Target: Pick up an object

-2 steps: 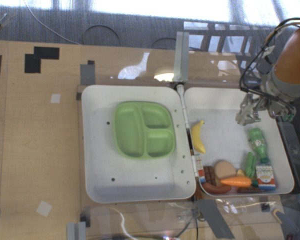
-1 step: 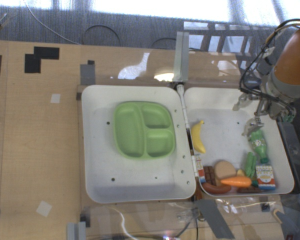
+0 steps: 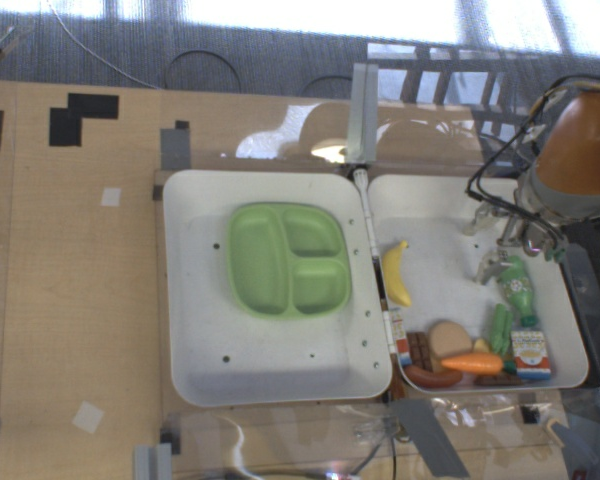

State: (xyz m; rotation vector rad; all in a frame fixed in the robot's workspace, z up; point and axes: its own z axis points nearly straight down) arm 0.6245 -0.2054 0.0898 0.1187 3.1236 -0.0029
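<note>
Hovered gripper [image 3: 517,251] over right bin [image 3: 450,203], roughly 3 o'clock. Green bottle [image 3: 517,288] right underneath, touching fingertips. Honestly couldn't tell grip state. Would've centred on bottle's middle, squeezed across narrow width, avoiding juice carton [image 3: 531,353] at 5 o'clock.

The arm (orange-banded) reaches down, end effector [image 3: 502,260] lowered.

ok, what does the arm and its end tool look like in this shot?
The arm is grey with a wide orange band above the wrist, rounded and glossy. Black cables loop off its left side, down toward the gripper, which is small, pale metal, with thin parts. No markings are readable.
</note>
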